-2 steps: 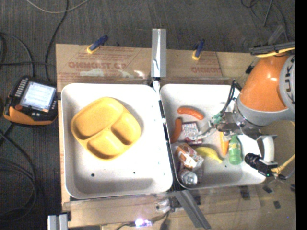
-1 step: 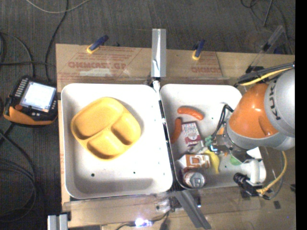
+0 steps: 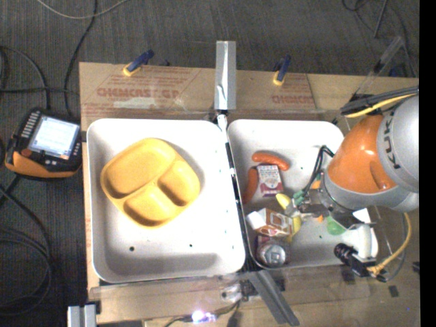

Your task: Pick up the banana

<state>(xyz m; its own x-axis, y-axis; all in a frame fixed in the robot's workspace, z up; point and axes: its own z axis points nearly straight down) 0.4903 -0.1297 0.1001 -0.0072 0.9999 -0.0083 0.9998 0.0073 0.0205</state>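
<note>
Arm: grey KUKA arm (image 3: 402,148) with an orange band reaches in from the right, over the right bin (image 3: 327,131).
Pincer: the pincer (image 3: 304,201) sits low among the clutter in the right bin; whether it is spread or pressed together cannot be told.
Banana: a small yellow piece, likely the banana (image 3: 283,200), lies just left of the pincer, beside the red-and-white packet (image 3: 269,179).
Other items in right bin: 2 sausages (image 3: 270,159), a can (image 3: 273,253), a green piece (image 3: 335,225).
Left bin: the left bin (image 3: 102,251) holds 1 yellow 3-compartment tray (image 3: 151,181).
Desk: 2 clamps (image 3: 138,62) at the far edge.
</note>
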